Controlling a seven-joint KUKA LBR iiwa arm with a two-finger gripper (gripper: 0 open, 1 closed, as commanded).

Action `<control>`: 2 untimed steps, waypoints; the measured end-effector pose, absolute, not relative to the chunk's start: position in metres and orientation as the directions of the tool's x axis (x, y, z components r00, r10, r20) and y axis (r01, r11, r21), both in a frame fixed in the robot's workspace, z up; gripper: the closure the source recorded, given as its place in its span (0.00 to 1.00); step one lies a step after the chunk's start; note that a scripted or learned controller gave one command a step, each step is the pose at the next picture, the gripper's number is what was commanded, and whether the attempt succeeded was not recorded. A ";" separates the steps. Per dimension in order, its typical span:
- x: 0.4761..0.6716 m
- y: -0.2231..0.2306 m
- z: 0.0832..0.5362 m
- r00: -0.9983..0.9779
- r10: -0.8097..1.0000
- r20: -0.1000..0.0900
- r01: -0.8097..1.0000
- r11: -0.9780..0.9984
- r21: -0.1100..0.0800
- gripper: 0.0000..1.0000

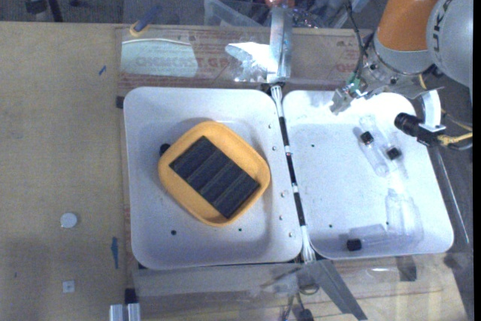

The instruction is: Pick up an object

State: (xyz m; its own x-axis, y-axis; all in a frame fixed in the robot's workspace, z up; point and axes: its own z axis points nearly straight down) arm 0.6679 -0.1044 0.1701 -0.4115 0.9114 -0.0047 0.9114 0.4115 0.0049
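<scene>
Two bins: side by side on bench (60,124).
Left bin (143,116): yellow object (214,173).
Right bin (323,184): small clear items.
End effector (347,95): above right bin's far edge; grip state unclear.

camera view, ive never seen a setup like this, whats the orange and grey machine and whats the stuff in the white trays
The orange and grey machine at the right is a robot arm. A program steers it to pick things up. The picture comes from one fixed camera above the bench, looking down at a slant.

On the bench sit two shallow white bins. The left bin holds a yellow object with a dark ribbed top. The right bin holds see-through plastic pieces with small black parts, hard to make out.

The arm's gripper hangs over the right bin's far edge. I see nothing held in it.
</scene>
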 end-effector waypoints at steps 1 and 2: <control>0.611 -0.144 0.089 -0.489 0.872 -0.006 0.872 0.489 0.007 0.00; 0.613 -0.145 0.100 -0.488 0.873 -0.008 0.873 0.488 0.011 1.00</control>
State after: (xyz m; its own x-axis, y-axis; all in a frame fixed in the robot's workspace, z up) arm 0.6125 -0.1448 0.0999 -0.4877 0.8730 -0.0085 0.8729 0.4877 0.0112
